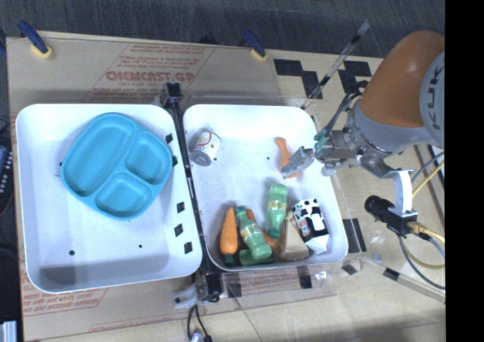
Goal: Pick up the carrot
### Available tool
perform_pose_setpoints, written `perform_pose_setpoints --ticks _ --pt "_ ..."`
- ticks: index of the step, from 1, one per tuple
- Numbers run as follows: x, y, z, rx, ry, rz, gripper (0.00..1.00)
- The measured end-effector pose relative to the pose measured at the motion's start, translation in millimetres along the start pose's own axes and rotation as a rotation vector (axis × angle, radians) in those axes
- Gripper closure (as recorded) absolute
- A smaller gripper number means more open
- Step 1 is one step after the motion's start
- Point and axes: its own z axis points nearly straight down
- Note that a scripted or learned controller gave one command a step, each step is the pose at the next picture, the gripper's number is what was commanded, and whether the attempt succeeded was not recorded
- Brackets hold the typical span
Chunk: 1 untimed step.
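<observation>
orange tapered carrot lies among glossy bottles, right bin; metal jaws' opening unclear, hovering mid-bin.

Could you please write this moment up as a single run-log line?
tool over right bin, beside small orange piece | carrot lies at bin's near edge, not gripped | blue tray in left bin

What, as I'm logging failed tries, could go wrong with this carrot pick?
1. The carrot lies close against a green bottle, so a grasp may catch the bottle too, or slip off.
2. The gripper is beside another orange piece, well apart from that carrot, so it might close on the wrong thing.
</observation>
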Motion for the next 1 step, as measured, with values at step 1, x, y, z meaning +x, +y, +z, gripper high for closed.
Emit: perform_pose_setpoints --ticks 1 --pt "76.2 -2.3 110.2 0.009 0.003 0.004 0.00"
